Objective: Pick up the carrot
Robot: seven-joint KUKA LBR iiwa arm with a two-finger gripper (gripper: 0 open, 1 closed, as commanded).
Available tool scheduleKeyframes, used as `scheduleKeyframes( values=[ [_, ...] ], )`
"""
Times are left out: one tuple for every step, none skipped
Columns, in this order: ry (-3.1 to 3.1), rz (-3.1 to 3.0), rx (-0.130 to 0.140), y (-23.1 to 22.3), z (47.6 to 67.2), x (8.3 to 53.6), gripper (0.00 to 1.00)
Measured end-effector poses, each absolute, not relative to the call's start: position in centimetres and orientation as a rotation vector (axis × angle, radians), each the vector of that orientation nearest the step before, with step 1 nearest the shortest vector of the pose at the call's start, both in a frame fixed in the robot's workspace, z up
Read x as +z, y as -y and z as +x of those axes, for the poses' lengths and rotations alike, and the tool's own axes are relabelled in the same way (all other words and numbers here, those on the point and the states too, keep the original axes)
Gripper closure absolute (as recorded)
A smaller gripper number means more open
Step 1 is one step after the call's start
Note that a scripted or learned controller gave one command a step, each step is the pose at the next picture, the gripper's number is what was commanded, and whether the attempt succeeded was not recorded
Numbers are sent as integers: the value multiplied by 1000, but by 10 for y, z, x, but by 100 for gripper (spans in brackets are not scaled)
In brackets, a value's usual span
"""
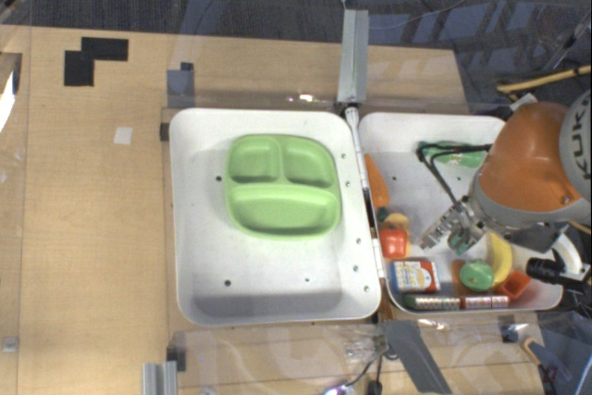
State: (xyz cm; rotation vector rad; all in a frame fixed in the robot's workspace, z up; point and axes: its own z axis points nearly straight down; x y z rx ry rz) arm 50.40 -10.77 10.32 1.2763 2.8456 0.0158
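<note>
The wooden worktop [83, 227] carries two shallow white bins side by side. The left white bin [199, 282] holds a light green plastic plate with three compartments [282, 185], lying flat near the bin's centre.

The right white bin [407, 139] holds the remaining items. The slim orange carrot [376, 182] lies along the bin's left wall, its length running roughly parallel to that wall. Just below it lie a small yellow and orange piece [396, 221] and a red pepper-shaped toy [393, 242]. Below these, a small red and white printed box [414, 275] rests near the bin's front edge, with a flat dark red bar [451, 302] lying along the front wall. A green round toy [477, 275] sits right of the box, touching a yellow banana [500, 256]. An orange item [514, 286] lies just beside the banana at the front right corner. A green object with a dark outline [453, 154] lies in the upper part of the bin.

The grey arm with the orange band [527, 166] reaches in from the right over the right bin. The pincer [451, 228] hangs over the bin's middle, right of the red pepper-shaped toy and well apart from the carrot. Whether the pincer is released or clenched cannot be told from this view; nothing can be made out between its parts.
</note>
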Motion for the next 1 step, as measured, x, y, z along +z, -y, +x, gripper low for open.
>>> scheduleKeyframes(
  values=[
    [-2665, 1651, 5, 101, 521, 184, 100]
  ],
)
